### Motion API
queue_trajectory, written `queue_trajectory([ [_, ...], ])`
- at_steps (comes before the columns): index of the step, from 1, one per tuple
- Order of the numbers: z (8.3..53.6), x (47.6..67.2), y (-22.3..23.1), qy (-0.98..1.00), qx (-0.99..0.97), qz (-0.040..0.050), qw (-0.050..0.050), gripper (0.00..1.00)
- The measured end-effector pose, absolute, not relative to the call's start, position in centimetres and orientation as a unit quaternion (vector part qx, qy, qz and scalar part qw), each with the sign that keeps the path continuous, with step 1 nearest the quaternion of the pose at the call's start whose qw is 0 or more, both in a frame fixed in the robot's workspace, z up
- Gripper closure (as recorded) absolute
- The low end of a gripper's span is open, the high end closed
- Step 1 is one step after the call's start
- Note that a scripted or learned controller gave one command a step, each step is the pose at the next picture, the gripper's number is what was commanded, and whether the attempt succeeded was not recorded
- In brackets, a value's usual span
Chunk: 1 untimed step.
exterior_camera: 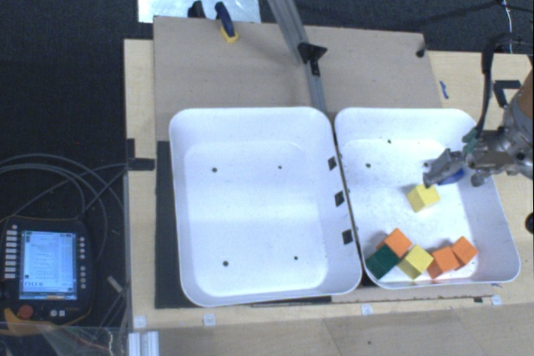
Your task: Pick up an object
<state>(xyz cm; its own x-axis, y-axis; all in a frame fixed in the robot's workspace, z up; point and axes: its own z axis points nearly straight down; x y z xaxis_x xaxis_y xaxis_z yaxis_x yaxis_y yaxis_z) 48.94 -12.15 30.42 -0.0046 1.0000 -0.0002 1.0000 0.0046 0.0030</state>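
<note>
In the right bin [380, 133] a yellow cube [423, 197] lies by itself near the middle. My gripper [440, 172] reaches in from the right edge and hovers just above and slightly right of this cube, close to it. A blue patch shows at the gripper's tip. Along the bin's near wall lies a cluster of blocks: an orange one [398, 242], a dark green one [383, 262], a second yellow one [415, 261] and two more orange ones [445, 259] [464, 248].
The left bin [188, 137] sits beside the right one, with black clips between them. A grey pole [284, 4] slants across the back of the bench. A teach pendant [46, 267] lies on the floor at the left.
</note>
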Motion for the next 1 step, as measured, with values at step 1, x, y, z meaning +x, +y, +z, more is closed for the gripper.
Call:
queue_trajectory([
  [1, 30.43, 48.95, -12.16, 0.708, 0.706, 0.0012, 0.001, 0.0],
])
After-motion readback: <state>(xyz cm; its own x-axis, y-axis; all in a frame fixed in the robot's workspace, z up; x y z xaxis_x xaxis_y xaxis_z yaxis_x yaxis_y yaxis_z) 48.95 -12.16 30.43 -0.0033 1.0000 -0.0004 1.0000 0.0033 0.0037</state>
